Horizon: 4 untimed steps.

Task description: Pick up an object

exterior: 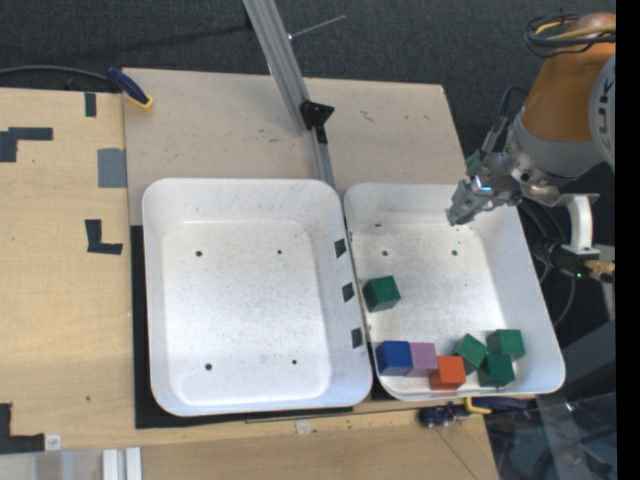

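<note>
Gripper (466, 208) hangs over the far right corner of the right bin (520, 258); whether it is parted or closed, cannot tell; nothing seen in it. Nearest pick: lone green cube (381, 292), mid-bin, toward the near left of the gripper. Other blocks (455, 358) cluster along the near wall, farther off.

All the blocks sit in the right bin (520, 268). One green block (381, 292) rests alone near the bin's middle left. The others crowd together at about 5 o'clock, by the front edge: a blue block (394, 357) touching a purple block (422, 357), then an orange block (450, 371), and three more green blocks (497, 369) huddled just beside it.
</note>
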Motion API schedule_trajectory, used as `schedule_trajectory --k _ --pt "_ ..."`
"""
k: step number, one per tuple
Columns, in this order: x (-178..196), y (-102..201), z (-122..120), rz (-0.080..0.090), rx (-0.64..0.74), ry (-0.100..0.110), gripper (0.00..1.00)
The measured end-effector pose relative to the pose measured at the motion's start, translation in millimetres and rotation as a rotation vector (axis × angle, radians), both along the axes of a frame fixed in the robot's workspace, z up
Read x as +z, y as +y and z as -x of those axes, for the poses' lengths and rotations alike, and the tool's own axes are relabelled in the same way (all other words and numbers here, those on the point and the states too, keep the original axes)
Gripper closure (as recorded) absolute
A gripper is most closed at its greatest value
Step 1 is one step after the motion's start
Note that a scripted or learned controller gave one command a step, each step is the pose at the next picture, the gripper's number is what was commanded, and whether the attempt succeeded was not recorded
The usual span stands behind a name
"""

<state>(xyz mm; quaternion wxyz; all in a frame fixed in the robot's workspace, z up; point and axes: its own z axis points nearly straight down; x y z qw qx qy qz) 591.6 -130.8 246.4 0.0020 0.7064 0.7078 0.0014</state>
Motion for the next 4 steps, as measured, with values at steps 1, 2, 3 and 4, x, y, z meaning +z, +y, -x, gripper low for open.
schedule_trajectory --k 1,2,3,4 --pt "-9 61 -12 -0.002 0.005 0.006 1.00" --pt "-13 109 -18 -0.001 0.004 0.007 1.00" --pt "-25 156 -34 -0.001 0.004 0.006 1.00" --pt "-9 207 -50 -0.003 0.005 0.004 1.00"
